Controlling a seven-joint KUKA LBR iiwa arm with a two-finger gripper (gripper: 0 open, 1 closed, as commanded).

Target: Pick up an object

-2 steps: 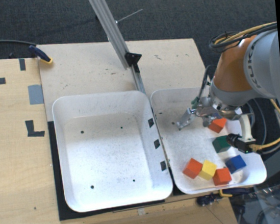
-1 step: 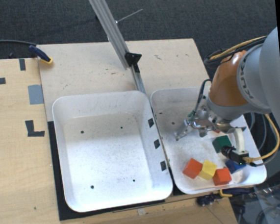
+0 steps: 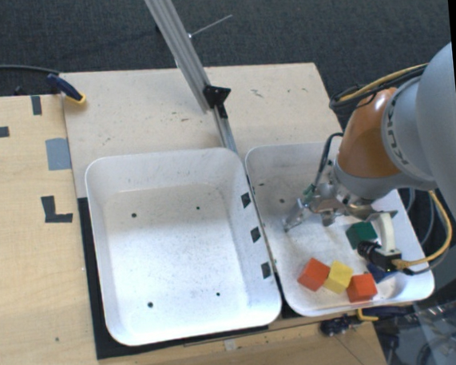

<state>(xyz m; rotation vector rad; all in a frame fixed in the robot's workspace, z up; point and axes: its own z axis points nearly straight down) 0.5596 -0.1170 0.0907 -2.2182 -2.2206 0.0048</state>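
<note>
Arm (image 3: pixel 416 131) enters from the right of the camera view, its orange band above the back half of the right bin (image 3: pixel 280 177). Gripper (image 3: pixel 307 212) sits low over the middle of that bin, over bare white floor, pointing toward the wall shared with the left bin (image 3: pixel 178 247). Whether the tool is parted or closed cannot be told from this angle, and nothing is seen held in it. The objects lie in the front part of the right bin. An orange cube (image 3: pixel 314 274), a yellow cube (image 3: pixel 339 276) and a red-orange cube (image 3: pixel 362 287) form a short row running toward the front right corner. Orange and yellow touch or nearly touch, and the red-orange one is just beside the yellow. A green block (image 3: pixel 361 231) lies behind the row, close under the wrist and partly covered by it. The gripper is near the cubes but apart from all three, further back in the bin. The left bin's floor shows scattered dark specks. Both bins rest on the pale bench (image 3: pixel 269 109).
</note>
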